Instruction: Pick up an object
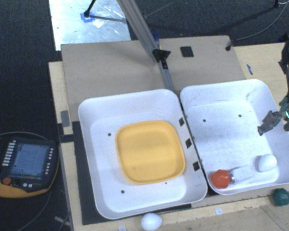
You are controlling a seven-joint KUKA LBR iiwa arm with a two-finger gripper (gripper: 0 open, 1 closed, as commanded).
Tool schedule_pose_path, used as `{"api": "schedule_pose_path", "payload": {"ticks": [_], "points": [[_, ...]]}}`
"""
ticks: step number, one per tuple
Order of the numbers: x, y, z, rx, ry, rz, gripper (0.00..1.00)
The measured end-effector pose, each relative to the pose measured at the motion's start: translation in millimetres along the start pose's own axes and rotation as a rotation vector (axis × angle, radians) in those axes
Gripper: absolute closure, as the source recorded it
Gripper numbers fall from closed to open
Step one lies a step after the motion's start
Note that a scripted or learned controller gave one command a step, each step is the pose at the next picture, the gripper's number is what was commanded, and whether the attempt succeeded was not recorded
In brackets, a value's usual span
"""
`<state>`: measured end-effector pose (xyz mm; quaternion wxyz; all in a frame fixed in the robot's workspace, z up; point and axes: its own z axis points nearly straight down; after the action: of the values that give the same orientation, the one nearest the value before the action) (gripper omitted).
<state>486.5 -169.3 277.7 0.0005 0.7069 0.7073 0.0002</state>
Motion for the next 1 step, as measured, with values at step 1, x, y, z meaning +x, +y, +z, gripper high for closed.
{"api": "schedule_pose_path", "payload": {"ticks": [1], "points": [[0.0,0.0,0.0,0.000,0.000,0.000,0.00]]}}
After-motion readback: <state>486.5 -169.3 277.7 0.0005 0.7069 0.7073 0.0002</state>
